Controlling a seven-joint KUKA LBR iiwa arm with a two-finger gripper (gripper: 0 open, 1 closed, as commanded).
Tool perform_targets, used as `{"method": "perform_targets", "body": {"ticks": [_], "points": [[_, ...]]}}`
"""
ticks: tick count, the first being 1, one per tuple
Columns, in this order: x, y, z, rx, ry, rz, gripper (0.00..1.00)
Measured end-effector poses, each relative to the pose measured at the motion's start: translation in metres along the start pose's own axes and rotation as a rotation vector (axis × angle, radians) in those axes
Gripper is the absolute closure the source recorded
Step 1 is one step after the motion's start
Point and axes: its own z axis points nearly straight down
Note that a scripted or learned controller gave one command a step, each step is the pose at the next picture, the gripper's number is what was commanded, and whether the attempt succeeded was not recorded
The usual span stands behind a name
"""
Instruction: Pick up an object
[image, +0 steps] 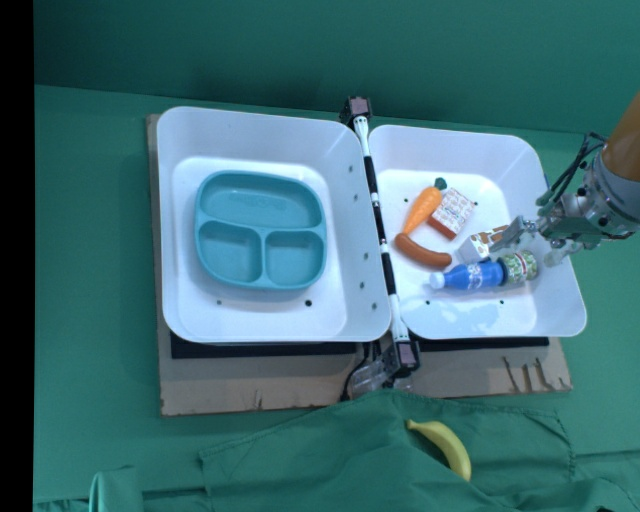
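The right bin (560, 320) holds an orange carrot (422, 210), a small red-and-white box (452, 212), a brown sausage (422, 251), a blue bottle (470, 276), a green can (519, 266) and a small white-and-brown piece (477, 243). My gripper (532, 245) hangs over the bin's right side, just above and right of the can and the small piece. Its fingers are spread open, with nothing between them. The arm comes in from the right edge.
A teal divided plate (262, 228) lies in the left bin (180, 320). A hinge bar (378, 225) runs between the bins. On the green cloth at the front lies a yellow banana (446, 446). Cardboard (250, 385) sticks out under the bins.
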Motion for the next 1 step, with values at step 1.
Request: {"method": "perform_targets", "body": {"ticks": [1], "points": [[-0.0290, 0.0424, 0.0887, -0.001, -0.003, 0.001, 0.00]]}}
